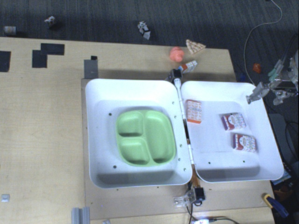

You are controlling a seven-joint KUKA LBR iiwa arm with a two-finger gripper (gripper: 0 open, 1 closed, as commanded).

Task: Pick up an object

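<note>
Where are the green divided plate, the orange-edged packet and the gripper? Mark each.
green divided plate [145,137]: camera view, central ridge.
orange-edged packet [193,111]: camera view, packet's middle.
gripper [254,96]: camera view, at its fingertips.

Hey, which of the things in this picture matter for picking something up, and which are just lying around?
For the job:
gripper, at the right bin's far right corner
orange-edged packet
upper maroon packet
lower maroon packet

Just lying about:
green divided tray in the left bin
pink ball and pizza-slice toy on the bench
</note>
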